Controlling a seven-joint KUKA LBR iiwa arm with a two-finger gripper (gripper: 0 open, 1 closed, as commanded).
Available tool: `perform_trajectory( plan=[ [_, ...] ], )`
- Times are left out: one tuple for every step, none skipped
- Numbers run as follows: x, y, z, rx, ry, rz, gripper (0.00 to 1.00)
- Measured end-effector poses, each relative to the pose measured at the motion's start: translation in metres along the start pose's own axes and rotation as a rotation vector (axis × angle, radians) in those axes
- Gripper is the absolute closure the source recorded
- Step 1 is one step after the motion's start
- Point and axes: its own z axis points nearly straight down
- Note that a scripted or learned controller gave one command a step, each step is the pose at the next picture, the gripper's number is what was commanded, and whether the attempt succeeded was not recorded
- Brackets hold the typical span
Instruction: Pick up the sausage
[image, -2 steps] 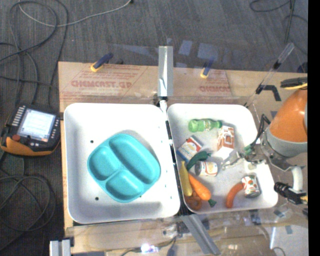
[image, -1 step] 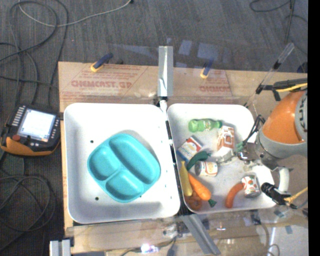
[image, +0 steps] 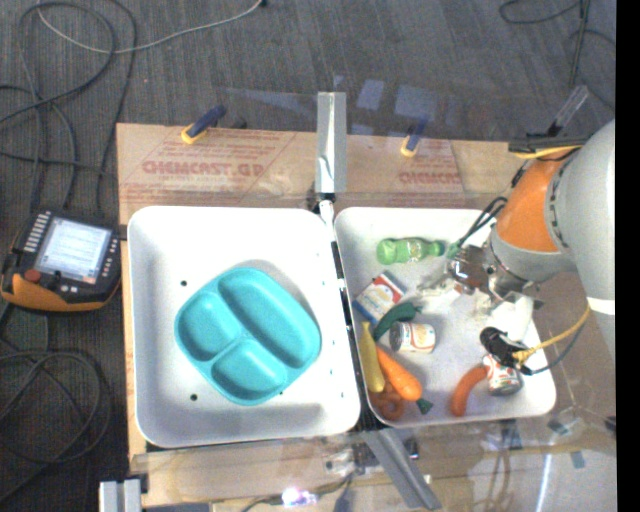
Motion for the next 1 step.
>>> perform_trajectory(
  plan=[
    [-0.0418,-0.0523,-0.0062,0.016,0.006,-0.075,0.0]
  ],
)
